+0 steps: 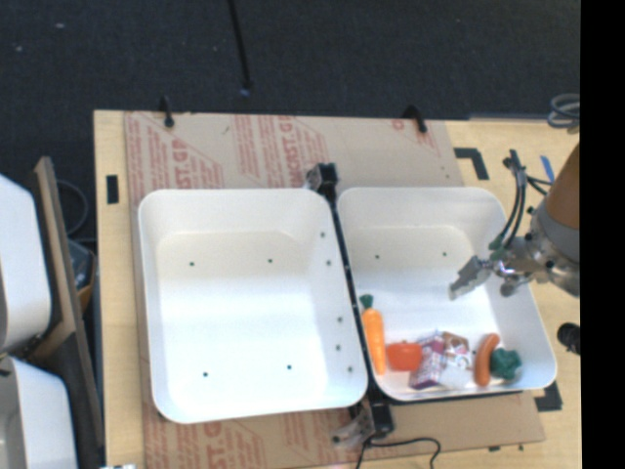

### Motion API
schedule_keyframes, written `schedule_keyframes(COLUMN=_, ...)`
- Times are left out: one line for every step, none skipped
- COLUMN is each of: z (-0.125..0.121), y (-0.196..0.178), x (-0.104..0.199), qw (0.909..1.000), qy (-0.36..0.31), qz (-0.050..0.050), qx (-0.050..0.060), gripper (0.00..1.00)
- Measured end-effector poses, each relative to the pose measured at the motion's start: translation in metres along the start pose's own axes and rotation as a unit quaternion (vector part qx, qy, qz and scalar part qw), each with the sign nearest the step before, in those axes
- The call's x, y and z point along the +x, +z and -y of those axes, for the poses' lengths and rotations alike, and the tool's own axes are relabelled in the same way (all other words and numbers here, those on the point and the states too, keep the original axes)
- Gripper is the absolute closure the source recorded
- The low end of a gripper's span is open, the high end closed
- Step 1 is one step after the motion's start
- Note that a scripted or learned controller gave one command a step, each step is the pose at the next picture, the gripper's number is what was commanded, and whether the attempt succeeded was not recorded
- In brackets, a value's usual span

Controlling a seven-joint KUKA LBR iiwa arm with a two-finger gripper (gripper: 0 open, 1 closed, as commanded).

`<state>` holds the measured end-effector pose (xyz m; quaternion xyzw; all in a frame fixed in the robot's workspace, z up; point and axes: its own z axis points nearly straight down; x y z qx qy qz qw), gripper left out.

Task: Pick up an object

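Currently: gripper (469,278), fingers' state unclear, above right bin (410,208); carrot (373,328) and toys at 6 o'clock.

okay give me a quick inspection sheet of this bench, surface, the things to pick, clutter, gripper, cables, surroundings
Surface: wooden bench with a printed cardboard sheet under two shallow white bins side by side.
Job's things: all in the right bin, at its near edge: a carrot along the left wall, an orange block, a crinkled packet, an orange sausage-shaped piece and a green piece.
Left bin: white floor with small dark dots.
Clutter: nothing seen.
Gripper: gripper over the right bin's right side, above and apart from the items, holding nothing seen.
Cables: dark cable on the floor behind the bench; cables along the arm.
Surroundings: dark carpet; white furniture at left.
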<state>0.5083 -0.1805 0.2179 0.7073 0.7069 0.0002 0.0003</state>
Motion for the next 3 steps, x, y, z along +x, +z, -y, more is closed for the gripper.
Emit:
schedule_keyframes(z=0.0, y=-0.011, x=0.0, qw=1.0, qy=0.0, qz=0.0, qx=-0.001, gripper=1.0)
schedule_keyframes(z=-0.012, y=0.018, x=0.091, qw=1.0, qy=-0.004, qz=-0.001, qx=0.001, gripper=1.0)
schedule_keyframes(z=-0.023, y=0.017, x=0.175, qw=1.0, qy=-0.004, qz=-0.001, qx=0.0, gripper=1.0)
